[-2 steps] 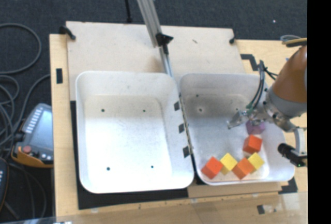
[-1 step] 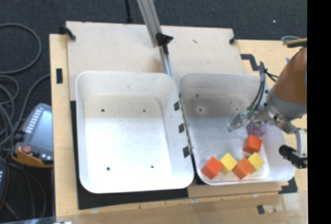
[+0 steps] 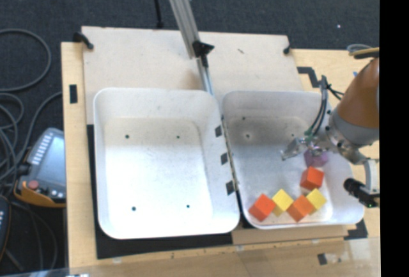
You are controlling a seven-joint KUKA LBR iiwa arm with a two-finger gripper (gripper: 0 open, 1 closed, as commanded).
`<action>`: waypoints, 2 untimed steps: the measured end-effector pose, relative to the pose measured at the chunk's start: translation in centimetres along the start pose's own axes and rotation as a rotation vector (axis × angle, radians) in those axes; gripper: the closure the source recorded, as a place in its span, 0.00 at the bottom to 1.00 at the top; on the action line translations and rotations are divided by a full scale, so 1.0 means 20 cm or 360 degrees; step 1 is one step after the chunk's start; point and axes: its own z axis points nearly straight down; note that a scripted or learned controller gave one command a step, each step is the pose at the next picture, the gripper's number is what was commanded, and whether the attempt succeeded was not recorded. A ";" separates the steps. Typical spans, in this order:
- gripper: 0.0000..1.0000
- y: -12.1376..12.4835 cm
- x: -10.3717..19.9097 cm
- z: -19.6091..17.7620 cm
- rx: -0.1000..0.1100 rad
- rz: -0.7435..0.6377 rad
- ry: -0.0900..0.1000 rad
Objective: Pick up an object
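Claw low in right bin, opening unclear, just above a purple block, orange cube beside, more blocks near front wall.

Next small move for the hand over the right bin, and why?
Probably a short drop straight down. The hand sits over the right bin, just above a purple object partly hidden beneath it, with an orange block close in front. Nothing visibly sits between its fingers, so lowering onto the purple piece looks like the shortest route to a grasp.
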 end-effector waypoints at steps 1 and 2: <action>0.00 -0.01 0.00 0.00 0.0023 0.0000 0.0008; 0.00 0.07 -0.01 0.00 0.0050 0.0005 0.0018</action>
